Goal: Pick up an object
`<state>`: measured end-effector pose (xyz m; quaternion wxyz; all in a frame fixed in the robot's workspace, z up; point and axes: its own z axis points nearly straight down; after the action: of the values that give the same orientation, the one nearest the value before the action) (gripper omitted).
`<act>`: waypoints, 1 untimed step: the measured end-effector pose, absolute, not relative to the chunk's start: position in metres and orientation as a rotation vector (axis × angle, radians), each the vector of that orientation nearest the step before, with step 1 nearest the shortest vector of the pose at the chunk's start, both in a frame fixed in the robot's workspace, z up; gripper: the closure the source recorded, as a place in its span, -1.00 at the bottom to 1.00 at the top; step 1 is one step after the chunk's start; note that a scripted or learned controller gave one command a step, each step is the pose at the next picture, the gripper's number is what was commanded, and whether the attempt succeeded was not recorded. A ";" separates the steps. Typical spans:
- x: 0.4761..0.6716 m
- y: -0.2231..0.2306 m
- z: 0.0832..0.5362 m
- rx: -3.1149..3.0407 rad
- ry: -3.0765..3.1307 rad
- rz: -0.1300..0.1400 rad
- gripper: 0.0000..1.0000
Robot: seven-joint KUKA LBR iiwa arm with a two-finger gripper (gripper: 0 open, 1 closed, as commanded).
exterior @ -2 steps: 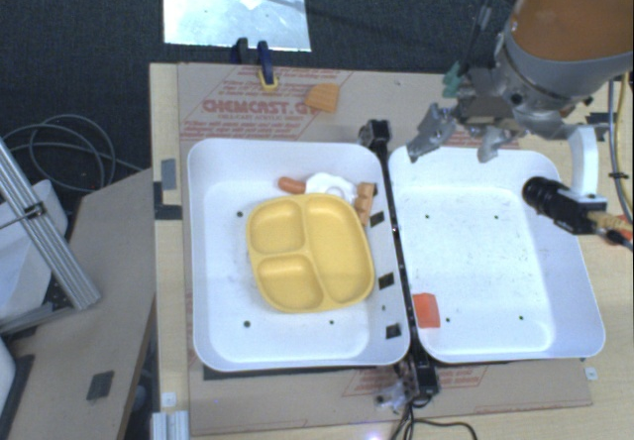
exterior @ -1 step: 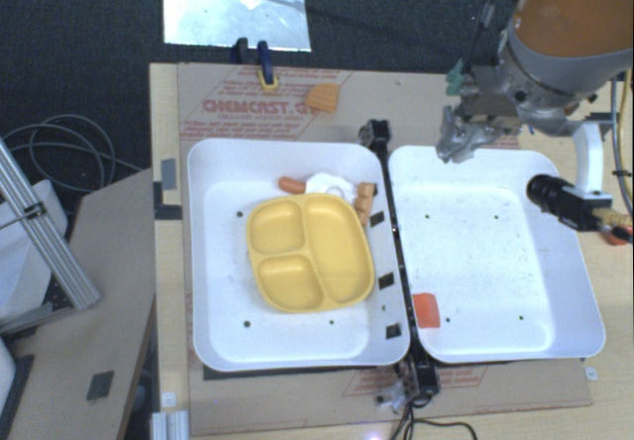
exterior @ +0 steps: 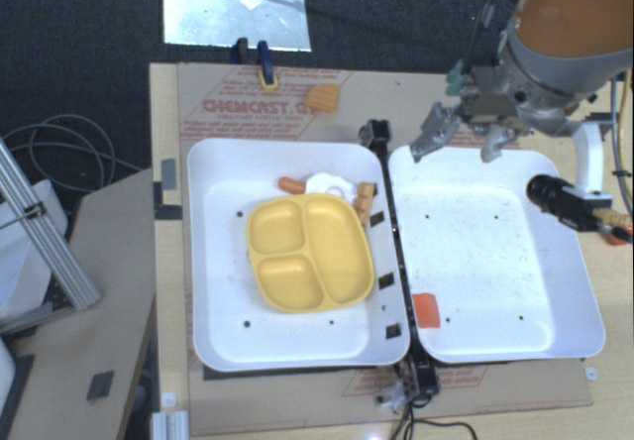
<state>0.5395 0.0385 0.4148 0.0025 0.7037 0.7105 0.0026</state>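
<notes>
- Camera view: grey two-finger hand (exterior: pixel 461 143) hangs over the far edge of the right white bin (exterior: pixel 555 329), fingers spread, nothing between them.
- Small orange block (exterior: pixel 425 309) lies at the right bin's near-left corner.
- Left white bin (exterior: pixel 213 319) holds a yellow three-compartment plastic tray (exterior: pixel 307 253); orange sausage-shaped piece (exterior: pixel 291 185), white object (exterior: pixel 328 186) and tan piece (exterior: pixel 365 198) lie along the tray's far edge.

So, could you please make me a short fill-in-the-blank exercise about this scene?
1. The yellow divided plate lies in the ____ bin.
2. The small orange block lies in the ____ bin.
3. The gripper, its fingers open, hangs above the right bin's ____ edge.

Missing words: left; right; far
</notes>
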 end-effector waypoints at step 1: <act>0.540 0.039 0.426 2.199 2.233 0.013 1.00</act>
<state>0.5403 0.0385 0.4262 0.0040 0.7017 0.7124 0.0040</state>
